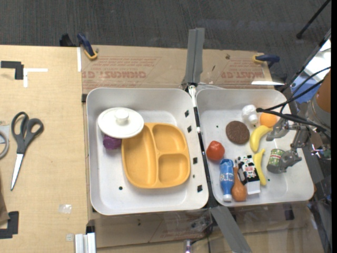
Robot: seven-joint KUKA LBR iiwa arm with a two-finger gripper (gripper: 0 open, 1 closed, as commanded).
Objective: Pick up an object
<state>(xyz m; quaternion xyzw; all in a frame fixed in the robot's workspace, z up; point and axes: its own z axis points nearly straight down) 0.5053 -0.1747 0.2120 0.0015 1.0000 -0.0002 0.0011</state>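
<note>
- On the desk, far left: scissors, well apart from everything in play.
- In the left bin: a white lid over a purple thing, beside a yellow divided tray.
- In the right bin, left part: red tomato, blue bottle, brown disc, small black-and-white box.
- Further right: white ball, orange, two bananas, each lying roughly upright in the view.
- Nearest candidate, judged: green can, near the bin's right wall.
- Tool low at that can, just to its right and seemingly touching; can lies leftward from the tool.
- Cannot tell whether fingers stand apart, together or clamped on the can.
</note>
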